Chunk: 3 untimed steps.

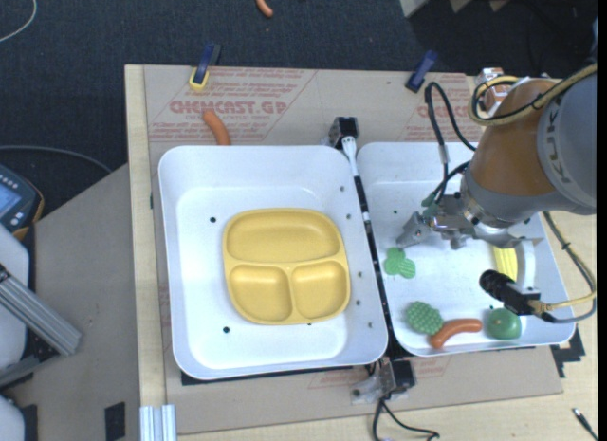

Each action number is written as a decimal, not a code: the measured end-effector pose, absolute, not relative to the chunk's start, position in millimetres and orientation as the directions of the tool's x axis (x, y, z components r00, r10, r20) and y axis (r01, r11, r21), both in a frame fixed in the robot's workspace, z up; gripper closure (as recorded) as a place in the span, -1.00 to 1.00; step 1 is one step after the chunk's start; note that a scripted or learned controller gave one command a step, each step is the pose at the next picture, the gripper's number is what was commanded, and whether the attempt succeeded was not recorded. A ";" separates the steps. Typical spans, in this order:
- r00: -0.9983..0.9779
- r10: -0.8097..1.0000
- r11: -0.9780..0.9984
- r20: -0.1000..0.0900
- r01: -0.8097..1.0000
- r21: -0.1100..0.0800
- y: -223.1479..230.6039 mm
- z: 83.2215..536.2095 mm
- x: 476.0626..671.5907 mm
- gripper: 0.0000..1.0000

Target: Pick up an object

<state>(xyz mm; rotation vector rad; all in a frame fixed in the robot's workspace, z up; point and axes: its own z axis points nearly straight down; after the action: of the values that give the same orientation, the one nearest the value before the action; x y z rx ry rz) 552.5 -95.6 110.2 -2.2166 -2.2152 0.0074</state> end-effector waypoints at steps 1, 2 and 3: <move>0.002 1.000 -0.002 0.002 1.000 0.001 -95.2 86.1 554.0 -1.00; 0.002 1.000 -0.002 0.001 1.000 0.008 -95.2 98.6 555.7 1.00; -0.001 1.000 0.001 -0.002 1.000 0.006 -91.5 142.2 558.8 1.00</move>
<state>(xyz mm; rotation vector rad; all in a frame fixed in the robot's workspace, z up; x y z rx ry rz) 558.8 -91.5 142.2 -2.2238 -2.2266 -0.0048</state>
